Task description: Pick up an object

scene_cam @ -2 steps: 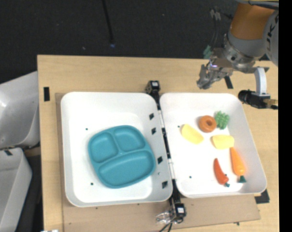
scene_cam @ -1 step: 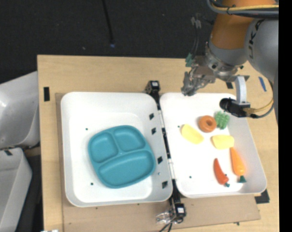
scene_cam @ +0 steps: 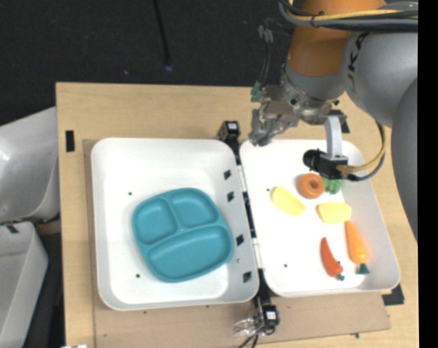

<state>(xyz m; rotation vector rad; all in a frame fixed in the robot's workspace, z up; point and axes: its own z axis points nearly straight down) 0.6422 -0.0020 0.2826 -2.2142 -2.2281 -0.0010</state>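
In the right bin lie several toy foods: a pale yellow piece, an orange round piece with a green end, a second yellow piece, an orange carrot and a red chili. My gripper hangs over that bin's far left corner, close to the divide between the bins. It is apart from all the foods, and the nearest, the pale yellow piece, lies some way toward the front.
A blue divided plate lies in the left bin. The arm's grey body and orange band lean in over the back right. A small black clip sits at the bins' far junction.
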